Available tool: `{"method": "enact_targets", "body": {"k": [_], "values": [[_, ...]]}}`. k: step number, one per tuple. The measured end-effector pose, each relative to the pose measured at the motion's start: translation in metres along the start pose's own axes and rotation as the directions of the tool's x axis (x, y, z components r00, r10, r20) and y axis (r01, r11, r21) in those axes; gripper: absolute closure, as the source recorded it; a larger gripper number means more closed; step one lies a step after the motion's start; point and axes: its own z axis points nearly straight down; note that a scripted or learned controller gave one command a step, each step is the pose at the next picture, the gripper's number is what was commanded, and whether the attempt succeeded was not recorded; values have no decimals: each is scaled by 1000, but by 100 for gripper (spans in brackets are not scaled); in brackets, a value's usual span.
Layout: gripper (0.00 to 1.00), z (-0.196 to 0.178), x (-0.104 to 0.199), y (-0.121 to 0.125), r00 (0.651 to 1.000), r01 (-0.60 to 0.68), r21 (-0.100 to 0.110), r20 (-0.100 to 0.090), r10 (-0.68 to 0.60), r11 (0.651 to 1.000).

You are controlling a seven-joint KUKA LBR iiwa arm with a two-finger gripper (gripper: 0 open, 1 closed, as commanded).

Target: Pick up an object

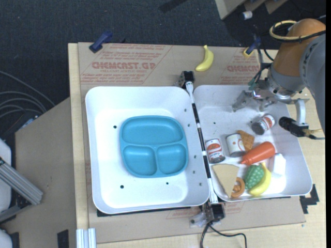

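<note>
Dark carpet surrounds my table [129, 61], whose brown board is printed with red lettering; a stray banana [205, 59] lies on it behind the bins. I see a blue divided plate [153, 145] in the left bin [101, 138]. The right bin [217, 99] holds cans, a carrot [258, 153] and other toy food. My gripper [251, 98] hangs over its far end; jaws' state I cannot tell.
</note>
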Motion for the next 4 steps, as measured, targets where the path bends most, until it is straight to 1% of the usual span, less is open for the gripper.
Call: {"method": "enact_targets", "body": {"k": [1,2,3,4], "values": [[0,0,4,0,1000,-1,2,-1,1,1000],[0,0,13,-29,1000,-2,5,-2,2,1000],[0,0,15,0,1000,-1,0,0,1,1000],[0,0,11,0,1000,-1,0,0,1,1000]]}}
